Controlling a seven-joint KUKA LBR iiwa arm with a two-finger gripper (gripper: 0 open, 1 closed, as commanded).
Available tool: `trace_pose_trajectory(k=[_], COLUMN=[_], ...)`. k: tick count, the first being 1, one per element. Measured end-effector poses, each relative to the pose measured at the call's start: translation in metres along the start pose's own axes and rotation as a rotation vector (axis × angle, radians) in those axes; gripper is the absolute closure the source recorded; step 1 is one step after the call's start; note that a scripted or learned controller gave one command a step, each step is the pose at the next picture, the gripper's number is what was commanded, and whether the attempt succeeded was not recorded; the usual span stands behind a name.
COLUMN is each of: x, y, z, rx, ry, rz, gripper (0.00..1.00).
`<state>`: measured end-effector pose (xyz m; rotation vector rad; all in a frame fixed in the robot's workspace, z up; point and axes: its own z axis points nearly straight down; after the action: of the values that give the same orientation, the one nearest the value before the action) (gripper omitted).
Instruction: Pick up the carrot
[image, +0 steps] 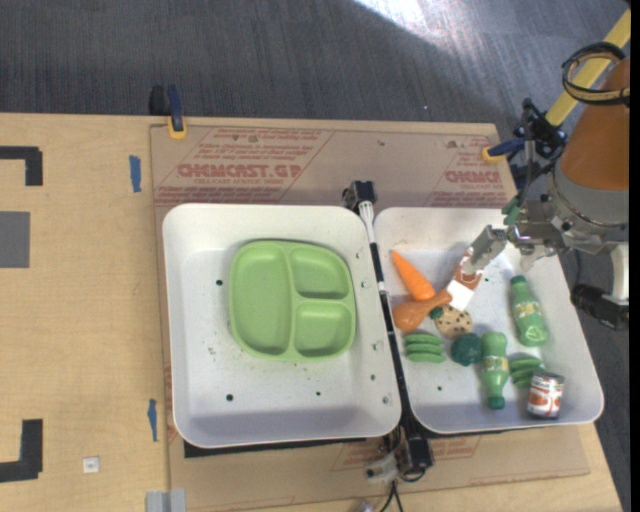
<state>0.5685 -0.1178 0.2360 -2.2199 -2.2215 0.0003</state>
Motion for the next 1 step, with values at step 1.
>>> trace_pose_trajectory(k=[1], x=[0.0720], y=[0.0106], z=[0.0519], rx=[0.002], ry=[0.001], rz=[0.077], gripper=[0.00])
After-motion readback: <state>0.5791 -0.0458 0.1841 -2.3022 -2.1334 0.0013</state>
